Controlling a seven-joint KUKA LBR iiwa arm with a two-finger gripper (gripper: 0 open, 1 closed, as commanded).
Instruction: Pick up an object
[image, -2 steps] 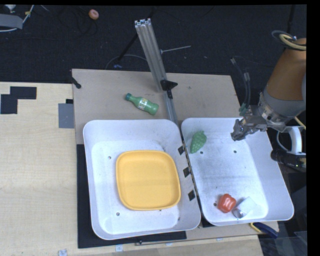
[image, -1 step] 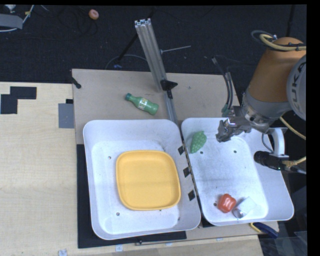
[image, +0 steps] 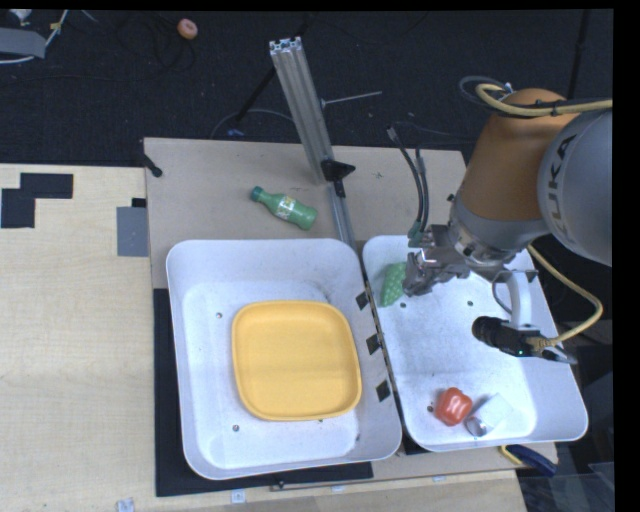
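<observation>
Camera view — fingers (image: 412, 283) beside green object (image: 392, 284), grip cannot be told, "KUKA" on arm (image: 560, 185)

A pale wooden bench top (image: 70, 330) fills the left side, marked with dark rectangular patches (image: 130, 230) near its upper edge. Behind it lies a dark, carpet-like floor (image: 130, 80) strewn with cables. A tan board (image: 230, 165) sits under the bins, and a slanted aluminium rail (image: 305, 100) rises from it
</observation>
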